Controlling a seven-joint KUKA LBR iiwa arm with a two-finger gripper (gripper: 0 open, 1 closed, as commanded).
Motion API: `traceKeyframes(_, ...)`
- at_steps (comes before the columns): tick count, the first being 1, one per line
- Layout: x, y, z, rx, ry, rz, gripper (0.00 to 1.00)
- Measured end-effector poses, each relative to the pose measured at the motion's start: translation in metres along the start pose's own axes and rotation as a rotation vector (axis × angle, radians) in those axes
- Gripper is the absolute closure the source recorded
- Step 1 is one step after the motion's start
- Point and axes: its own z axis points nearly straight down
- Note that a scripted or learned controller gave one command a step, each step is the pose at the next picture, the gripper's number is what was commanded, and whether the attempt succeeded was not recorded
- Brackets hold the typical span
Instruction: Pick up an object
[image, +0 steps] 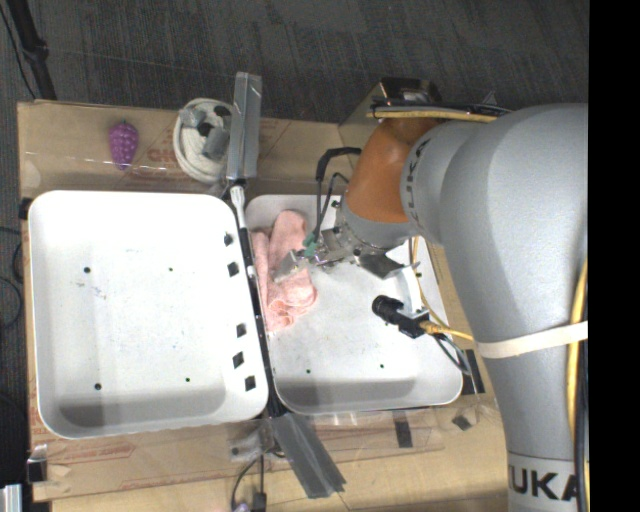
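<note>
I see my hand (300, 262) low in the right bin (350, 385), touching the pink cloth (282, 275) by the left wall; its grip I cannot tell.

A large, smooth grey arm (510, 230) with rounded casings is seen. An orange band (378, 178) is set above the wrist. Black cables (330, 170) are looped beside the band, and a black fitting (398, 314) with a yellowish cable is attached below it. A pale strap (530, 340) is wrapped around the casing. White letters "UKA" (545, 487) are printed near the base.
</note>
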Motion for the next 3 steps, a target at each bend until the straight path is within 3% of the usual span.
traceKeyframes(1, 0.001, 0.000, -0.010, 0.002, 0.001, -0.003, 1.00)
traceKeyframes(2, 0.046, 0.054, -0.099, 0.001, 0.001, -0.182, 1.00)
traceKeyframes(3, 0.046, 0.053, -0.106, 0.003, 0.000, 0.085, 1.00)
